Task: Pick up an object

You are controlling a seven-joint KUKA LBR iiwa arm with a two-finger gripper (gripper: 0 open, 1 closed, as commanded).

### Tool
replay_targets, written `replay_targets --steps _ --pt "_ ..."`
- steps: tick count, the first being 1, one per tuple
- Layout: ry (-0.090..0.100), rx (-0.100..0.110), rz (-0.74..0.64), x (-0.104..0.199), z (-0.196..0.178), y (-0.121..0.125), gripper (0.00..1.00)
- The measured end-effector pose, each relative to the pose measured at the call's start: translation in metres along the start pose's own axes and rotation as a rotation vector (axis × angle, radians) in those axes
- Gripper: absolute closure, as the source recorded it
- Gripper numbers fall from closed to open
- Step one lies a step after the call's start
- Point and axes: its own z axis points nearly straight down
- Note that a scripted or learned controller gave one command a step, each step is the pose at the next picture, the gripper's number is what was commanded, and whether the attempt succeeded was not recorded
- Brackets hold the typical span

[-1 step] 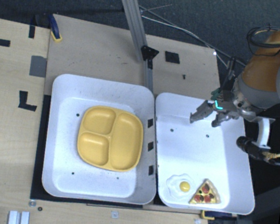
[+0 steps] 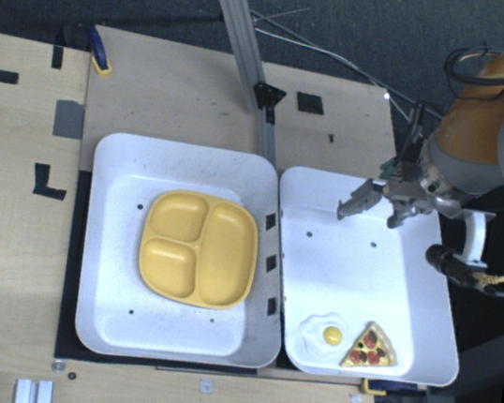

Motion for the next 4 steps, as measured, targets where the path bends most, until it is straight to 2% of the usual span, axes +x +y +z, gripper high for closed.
replay_targets --steps 1,2,3,4 --pt "-0.001 0.004 0.001 0.001 0.044 0.0 0.0" --pt "0.0 0.006 0.001 0.0 0.107 -0.008 0.0" --pt "-0.003 -0.003 0.001 0.0 0.136 -0.007 0.0" --pt "-0.004 -0.007 0.0 0.0 0.123 -0.006 1.0"
